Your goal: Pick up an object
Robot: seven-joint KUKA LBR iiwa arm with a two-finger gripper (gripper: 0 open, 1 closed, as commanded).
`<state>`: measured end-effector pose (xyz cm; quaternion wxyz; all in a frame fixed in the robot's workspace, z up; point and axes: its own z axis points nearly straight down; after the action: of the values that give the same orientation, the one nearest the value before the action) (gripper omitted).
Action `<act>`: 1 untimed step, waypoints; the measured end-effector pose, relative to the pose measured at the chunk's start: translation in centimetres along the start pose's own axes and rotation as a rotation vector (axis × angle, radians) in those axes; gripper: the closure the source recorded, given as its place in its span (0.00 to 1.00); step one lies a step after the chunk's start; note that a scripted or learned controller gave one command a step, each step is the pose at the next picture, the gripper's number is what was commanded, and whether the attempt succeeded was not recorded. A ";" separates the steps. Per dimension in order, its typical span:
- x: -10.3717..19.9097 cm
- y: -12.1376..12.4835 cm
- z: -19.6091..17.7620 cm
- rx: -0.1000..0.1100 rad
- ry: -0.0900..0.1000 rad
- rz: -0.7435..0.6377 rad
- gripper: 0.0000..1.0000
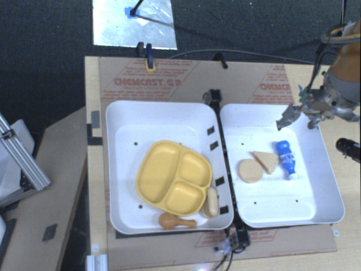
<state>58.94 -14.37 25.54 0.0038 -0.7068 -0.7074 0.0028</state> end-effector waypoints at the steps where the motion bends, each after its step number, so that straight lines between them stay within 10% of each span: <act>1: 0.0 0.2 -0.6 -0.011 -0.002 -0.002 0.00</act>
<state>59.16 -14.34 26.14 -0.0007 -0.7060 -0.7083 -0.0004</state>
